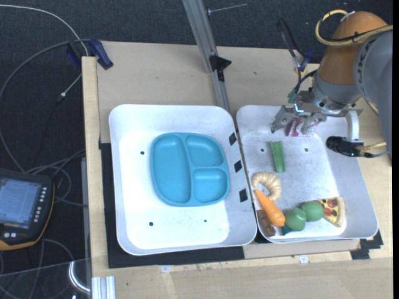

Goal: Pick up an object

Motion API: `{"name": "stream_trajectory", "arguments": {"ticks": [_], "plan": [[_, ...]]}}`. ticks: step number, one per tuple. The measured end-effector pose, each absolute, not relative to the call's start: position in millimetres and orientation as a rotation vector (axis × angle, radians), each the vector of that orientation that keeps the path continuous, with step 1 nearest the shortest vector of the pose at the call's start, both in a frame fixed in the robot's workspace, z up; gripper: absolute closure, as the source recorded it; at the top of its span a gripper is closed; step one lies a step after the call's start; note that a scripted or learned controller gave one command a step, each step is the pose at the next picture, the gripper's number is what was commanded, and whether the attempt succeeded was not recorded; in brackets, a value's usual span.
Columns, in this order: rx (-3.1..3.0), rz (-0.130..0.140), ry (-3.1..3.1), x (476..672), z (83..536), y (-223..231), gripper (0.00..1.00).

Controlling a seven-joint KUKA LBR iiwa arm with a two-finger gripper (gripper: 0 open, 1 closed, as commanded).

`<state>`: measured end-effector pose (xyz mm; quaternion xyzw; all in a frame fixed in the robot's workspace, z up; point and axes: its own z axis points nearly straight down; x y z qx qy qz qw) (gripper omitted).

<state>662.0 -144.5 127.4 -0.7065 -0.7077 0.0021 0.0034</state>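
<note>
While jaws (294, 124) hover, grip unclear, flat green stick (277, 156), ridged beige ring (267, 184) below.

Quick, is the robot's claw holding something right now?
Gripper: over the right bin, above the green stick; nothing seen between its fingers, and open or shut cannot be told.

End effector (293, 122) above green block (277, 156)

I'm scanning the bench for anything legible and I'm finding nothing readable. The handheld pendant (22, 207) at the left edge is showing a lit screen, but its contents are blurring into pale lines. I'm seeing no labels, brands or numbers anywhere else.
</note>
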Motion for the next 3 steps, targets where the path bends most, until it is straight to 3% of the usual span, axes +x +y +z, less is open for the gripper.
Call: {"name": "stream_trajectory", "arguments": {"ticks": [1, 2, 3], "plan": [[-2.219, -0.003, -2.225, 664.4, 143.3, -144.2, 1.00], [-2.225, -0.008, -2.228, 671.9, 206.8, -147.4, 1.00], [-2.224, -0.007, -2.227, 673.4, 241.2, -147.2, 1.00]]}}
